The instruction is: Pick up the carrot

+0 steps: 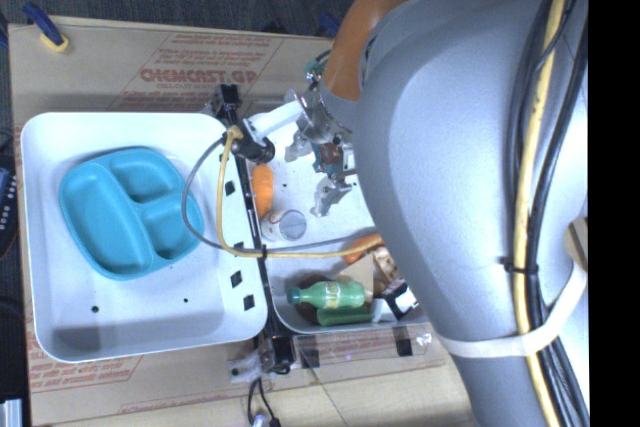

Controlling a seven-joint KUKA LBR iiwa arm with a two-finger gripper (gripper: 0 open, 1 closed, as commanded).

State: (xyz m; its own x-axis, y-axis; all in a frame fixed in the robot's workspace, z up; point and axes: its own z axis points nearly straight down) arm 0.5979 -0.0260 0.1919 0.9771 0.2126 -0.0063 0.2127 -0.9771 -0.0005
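One carrot point(262, 189) lies just left of the open, empty jaws point(318, 177).

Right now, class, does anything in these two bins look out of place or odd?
Nothing looks spilled or broken. The green bottle lies on its side in the right bin, and the carrot rests against that bin's left wall. The blue tray sits askew in the left bin.

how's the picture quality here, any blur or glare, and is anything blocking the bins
Camera view: lighting is even and soft, with mild glare on the left bin; the image is slightly grainy; the grey arm, close to the lens, looms large and covers most of the right bin; the carrot is visible, a little soft.
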